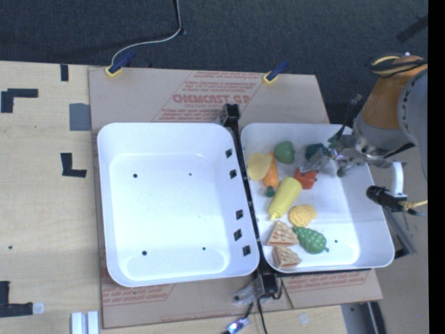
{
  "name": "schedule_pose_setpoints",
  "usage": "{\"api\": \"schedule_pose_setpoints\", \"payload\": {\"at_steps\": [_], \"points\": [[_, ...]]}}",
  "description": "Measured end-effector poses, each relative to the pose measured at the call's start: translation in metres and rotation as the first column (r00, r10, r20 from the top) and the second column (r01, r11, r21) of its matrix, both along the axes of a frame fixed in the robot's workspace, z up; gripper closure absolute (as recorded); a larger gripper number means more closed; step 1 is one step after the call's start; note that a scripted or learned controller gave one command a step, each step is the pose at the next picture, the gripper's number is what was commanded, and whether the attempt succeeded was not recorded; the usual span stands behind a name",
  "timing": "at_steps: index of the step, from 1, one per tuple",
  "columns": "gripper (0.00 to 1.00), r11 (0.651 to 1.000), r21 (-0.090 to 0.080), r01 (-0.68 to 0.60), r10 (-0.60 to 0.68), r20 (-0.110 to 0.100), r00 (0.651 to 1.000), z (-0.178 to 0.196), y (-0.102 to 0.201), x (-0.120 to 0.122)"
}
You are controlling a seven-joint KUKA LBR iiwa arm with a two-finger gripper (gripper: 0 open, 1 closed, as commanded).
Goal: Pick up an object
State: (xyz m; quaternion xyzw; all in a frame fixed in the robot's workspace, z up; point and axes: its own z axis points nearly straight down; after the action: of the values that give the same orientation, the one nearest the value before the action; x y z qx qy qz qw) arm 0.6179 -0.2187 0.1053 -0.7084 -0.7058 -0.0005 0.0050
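I see the gripper (321, 160) just right of the red toy (306, 178); finger state cannot be determined.

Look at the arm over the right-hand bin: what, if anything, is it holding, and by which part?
It cannot be told. The gripper sits low in the right bin, close to a red toy, but nothing is clearly seen held.

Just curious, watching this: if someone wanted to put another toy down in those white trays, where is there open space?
The left bin has a wide bare floor. In the right bin, bare floor lies along the right wall, right of the corn. It is crowded by the divider, from the green pepper down to the sandwich wedges.
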Motion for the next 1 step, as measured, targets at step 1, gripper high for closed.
{"api": "schedule_pose_setpoints", "payload": {"at_steps": [1], "points": [[0.0,1.0,-0.008,-0.008,0.008,0.002,1.0,-0.0247,0.0345,0.0486]]}}
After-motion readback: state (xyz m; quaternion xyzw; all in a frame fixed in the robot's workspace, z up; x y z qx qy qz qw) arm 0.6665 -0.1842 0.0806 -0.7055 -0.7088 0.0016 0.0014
